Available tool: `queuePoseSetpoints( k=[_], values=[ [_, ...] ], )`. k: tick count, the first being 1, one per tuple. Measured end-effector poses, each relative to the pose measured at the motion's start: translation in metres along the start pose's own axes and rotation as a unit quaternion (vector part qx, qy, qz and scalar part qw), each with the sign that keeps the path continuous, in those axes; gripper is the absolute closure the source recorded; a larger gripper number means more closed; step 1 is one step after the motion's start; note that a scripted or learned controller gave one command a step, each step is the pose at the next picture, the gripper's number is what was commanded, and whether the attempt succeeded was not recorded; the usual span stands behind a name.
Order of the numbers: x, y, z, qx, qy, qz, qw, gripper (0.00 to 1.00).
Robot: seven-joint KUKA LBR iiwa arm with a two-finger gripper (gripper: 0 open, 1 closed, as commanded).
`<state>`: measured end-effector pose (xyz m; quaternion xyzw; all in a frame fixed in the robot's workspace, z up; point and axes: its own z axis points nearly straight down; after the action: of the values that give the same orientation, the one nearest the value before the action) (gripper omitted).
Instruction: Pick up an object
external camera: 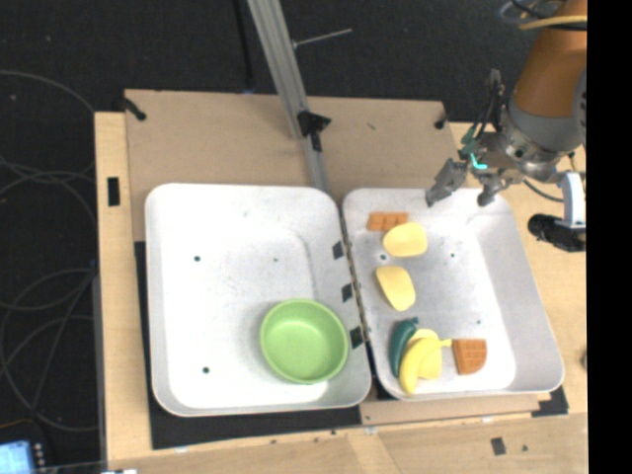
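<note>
green bowl (304, 340), near right corner of left bin (197, 225). right bin (513, 294): banana (425, 355) touching teal item (400, 338), orange block (470, 355) beside; two yellow pieces (395, 286) mid; orange wafer (387, 222) far. gripper (462, 188) spread, holding nothing, over far edge. no legible writing.

Right bin (513, 265): two yellow pieces (404, 240), orange blocks (470, 355), teal-yellow item (415, 354).

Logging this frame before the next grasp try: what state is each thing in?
pincer: open, holding nothing, above the right bin's far edge
green bowl: upright, in the left bin
yellow pieces: lying loose in the right bin
orange blocks: lying flat in the right bin
</note>
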<state>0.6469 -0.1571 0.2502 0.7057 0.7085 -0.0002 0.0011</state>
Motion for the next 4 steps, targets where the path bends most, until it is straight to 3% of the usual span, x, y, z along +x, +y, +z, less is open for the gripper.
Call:
queuePoseSetpoints(
  k=[3, 4],
  values=[
    [-0.014, 0.001, 0.15, 0.001, 0.0, 0.003, 1.0, 0.0],
    [-0.015, 0.003, 0.136, -0.002, 0.0, 0.003, 1.0, 1.0]
  ],
)
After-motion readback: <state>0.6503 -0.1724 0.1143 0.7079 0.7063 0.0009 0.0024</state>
